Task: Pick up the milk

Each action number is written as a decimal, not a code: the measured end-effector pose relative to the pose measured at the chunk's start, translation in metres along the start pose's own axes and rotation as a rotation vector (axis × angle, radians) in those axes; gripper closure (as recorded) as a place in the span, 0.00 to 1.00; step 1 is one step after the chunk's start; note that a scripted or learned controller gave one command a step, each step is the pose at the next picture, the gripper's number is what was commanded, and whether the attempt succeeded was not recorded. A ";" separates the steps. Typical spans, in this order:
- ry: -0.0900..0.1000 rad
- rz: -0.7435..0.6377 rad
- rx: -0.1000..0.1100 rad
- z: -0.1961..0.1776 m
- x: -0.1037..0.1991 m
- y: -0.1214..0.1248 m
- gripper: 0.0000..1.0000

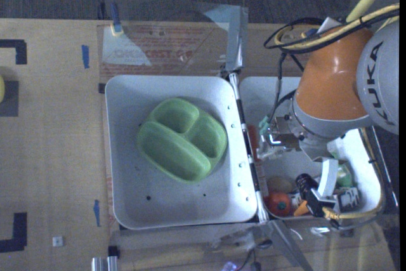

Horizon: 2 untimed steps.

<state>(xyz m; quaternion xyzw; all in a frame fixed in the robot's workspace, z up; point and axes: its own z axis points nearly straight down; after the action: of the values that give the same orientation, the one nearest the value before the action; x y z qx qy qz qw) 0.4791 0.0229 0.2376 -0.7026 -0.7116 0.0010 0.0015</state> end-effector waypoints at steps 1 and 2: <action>-0.002 0.037 -0.004 -0.016 -0.082 -0.001 1.00; 0.000 0.077 -0.001 -0.010 0.011 0.000 1.00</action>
<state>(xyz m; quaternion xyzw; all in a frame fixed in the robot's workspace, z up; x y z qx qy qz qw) 0.4792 0.0335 0.2471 -0.7296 -0.6838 0.0008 0.0009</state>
